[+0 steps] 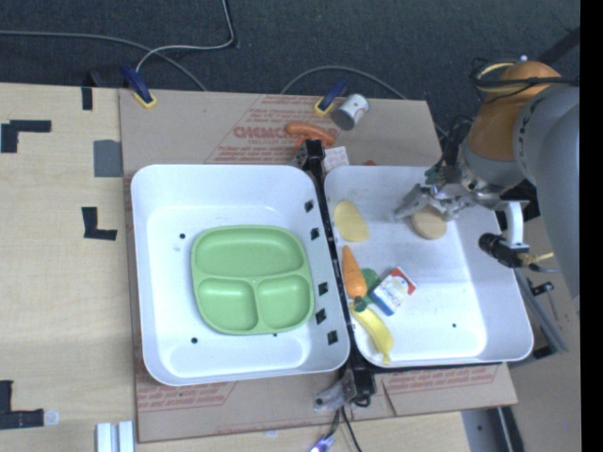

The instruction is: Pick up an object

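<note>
While the gripper (429, 205) hangs low in the right bin (490, 332), a tan lump (431, 225) sits just beneath it; grip state: cannot tell. Lift not evident. Leftward: yellow piece (351, 221), carrot (352, 273), carton (393, 291), banana (374, 332). Green tray (252, 279) beyond.

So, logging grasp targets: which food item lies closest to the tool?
The tan potato, right beneath the tool; carrot and banana lie along the bin's left wall.
</note>
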{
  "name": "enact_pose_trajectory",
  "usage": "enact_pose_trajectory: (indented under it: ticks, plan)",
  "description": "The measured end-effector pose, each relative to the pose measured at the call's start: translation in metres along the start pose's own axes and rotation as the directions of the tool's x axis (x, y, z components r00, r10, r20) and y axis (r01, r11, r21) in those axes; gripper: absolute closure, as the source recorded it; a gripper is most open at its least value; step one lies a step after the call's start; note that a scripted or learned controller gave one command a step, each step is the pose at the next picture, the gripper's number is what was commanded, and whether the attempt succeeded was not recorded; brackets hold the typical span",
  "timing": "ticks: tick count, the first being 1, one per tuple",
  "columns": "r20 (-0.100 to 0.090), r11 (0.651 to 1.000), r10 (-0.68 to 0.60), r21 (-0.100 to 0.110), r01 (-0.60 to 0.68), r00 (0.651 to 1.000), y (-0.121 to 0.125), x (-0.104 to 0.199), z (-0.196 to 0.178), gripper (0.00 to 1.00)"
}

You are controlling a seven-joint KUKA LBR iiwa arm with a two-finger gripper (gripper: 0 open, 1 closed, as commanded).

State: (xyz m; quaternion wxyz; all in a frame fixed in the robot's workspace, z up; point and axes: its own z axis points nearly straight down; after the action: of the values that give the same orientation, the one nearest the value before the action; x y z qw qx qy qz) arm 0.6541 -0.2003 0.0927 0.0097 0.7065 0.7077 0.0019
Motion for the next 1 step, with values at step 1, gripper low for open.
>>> enact_pose_trajectory:
  ticks: [1]
  plan:
    - [-0.002,1.0,-0.001,-0.002,0.001,1.0,0.0012,0.0012,-0.0105,1.0]
